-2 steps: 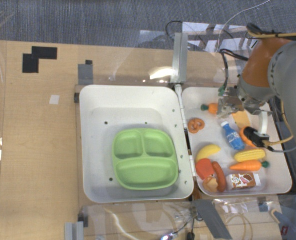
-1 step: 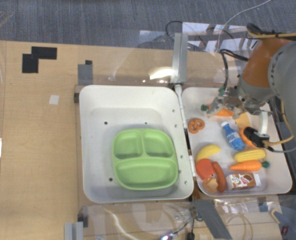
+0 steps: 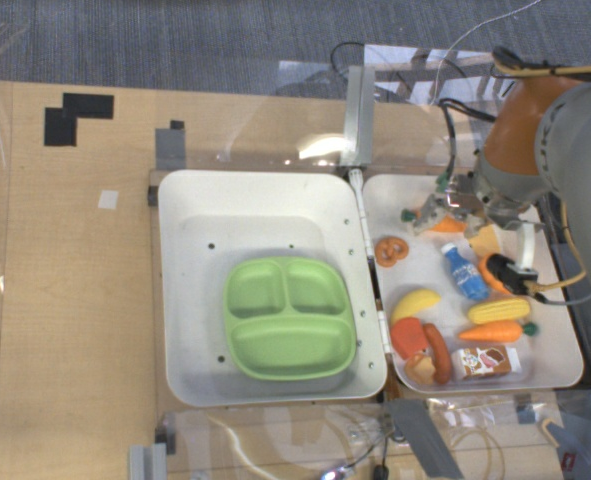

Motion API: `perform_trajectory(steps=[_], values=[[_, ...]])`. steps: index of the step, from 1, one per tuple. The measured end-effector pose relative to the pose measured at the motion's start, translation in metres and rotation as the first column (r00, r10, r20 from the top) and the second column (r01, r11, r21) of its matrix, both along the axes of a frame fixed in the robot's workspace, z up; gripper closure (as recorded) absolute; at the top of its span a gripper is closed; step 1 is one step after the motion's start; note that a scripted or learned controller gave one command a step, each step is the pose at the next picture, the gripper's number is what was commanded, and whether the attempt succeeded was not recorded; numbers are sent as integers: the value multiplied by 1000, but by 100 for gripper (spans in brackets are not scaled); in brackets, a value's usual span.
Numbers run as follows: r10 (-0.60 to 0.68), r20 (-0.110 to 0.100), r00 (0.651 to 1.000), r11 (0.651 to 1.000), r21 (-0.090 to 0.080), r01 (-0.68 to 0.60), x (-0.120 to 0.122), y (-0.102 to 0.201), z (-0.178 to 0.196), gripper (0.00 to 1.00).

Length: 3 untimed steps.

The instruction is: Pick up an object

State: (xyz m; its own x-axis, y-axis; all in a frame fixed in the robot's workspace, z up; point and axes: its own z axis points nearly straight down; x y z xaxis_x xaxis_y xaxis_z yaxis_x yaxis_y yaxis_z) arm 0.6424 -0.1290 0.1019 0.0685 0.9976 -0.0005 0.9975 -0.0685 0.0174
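Gripper (image 3: 443, 206) is hanging low over the far end of the right bin (image 3: 571, 364), and whether it is open or closed on anything I cannot tell, since the metal parts blur into the clutter under them. Nothing is visibly being carried, so by my reading the pick is not yet done.

Just under and beside the gripper, an orange wedge-shaped piece (image 3: 449, 226) is lying on the bin floor; it is looking like the nearest candidate, though contact cannot be made out. A little nearer the camera and toward the divider, a round orange disc (image 3: 392, 250) is sitting alone. On the arm's side of the gripper, a blue bottle (image 3: 464, 272) is lying on its side, with a pale yellow block (image 3: 486, 239) close by.

Farther out toward the camera, a banana (image 3: 416, 303), a corn cob (image 3: 498, 311), a carrot (image 3: 492, 332), a sausage (image 3: 436, 353) and a small carton (image 3: 489, 363) are crowding the near half of the bin (plenty of choice for a task naming no particular object).

Well away across the divider, the left bin (image 3: 195, 258) is holding a green sectioned tray (image 3: 289, 318).

Remaining, as I judge it: settling on one item, closing on it, and lifting it clear.
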Motion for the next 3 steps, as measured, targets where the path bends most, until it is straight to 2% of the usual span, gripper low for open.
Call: perform_trajectory(steps=[1,2,3], values=[[46,-6,999,999,0,-46,-66,-11,-12,0],[47,1,999,999,3,-47,-63,-9,0,100],[76,-11,997,997,1,-76,-30,51,113,100]])
